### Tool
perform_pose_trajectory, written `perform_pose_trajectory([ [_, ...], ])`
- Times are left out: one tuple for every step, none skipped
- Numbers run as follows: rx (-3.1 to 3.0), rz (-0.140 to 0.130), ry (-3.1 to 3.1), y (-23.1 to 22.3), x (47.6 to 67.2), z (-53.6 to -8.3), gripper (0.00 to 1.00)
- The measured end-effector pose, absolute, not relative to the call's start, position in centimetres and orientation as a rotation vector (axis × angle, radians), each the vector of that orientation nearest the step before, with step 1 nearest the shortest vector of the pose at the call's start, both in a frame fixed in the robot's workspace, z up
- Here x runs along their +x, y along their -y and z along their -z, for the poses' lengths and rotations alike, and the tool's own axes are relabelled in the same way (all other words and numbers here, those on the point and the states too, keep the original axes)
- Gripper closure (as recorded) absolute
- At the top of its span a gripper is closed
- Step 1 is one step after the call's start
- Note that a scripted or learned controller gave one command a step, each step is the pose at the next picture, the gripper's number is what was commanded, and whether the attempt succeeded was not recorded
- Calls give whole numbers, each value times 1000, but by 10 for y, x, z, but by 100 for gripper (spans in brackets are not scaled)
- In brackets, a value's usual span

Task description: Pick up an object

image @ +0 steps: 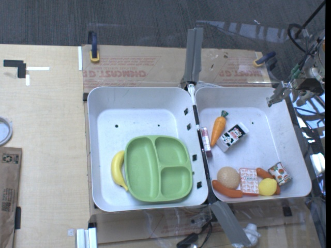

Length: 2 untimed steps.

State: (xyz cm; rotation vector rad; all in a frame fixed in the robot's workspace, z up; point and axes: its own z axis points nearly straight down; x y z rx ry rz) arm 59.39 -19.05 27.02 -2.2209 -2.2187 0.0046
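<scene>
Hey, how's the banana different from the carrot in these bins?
The banana is yellow and curved; the carrot is orange, straight and tapered, with a green top. The banana lies in the left bin, tucked against the green divided plate; the carrot lies in the right bin, clear of any plate. Both look like toy food.

Light is bright and even, falling from above — shadows stay short and soft, like the thin one under the green three-compartment plastic plate (157,168) in the left shallow white bin (98,154). The right shallow white bin (297,154) looks slightly washed out. Glare streaks the clear plastic sheet (243,32) at far right — focus is soft throughout, details grainy.
</scene>
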Motion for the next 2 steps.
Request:
perform_pose_trajectory([
  [-1953, -3, 2456, 183, 531, -176, 0],
  [-1967, 1, 2452, 109, 598, -107, 0],
])
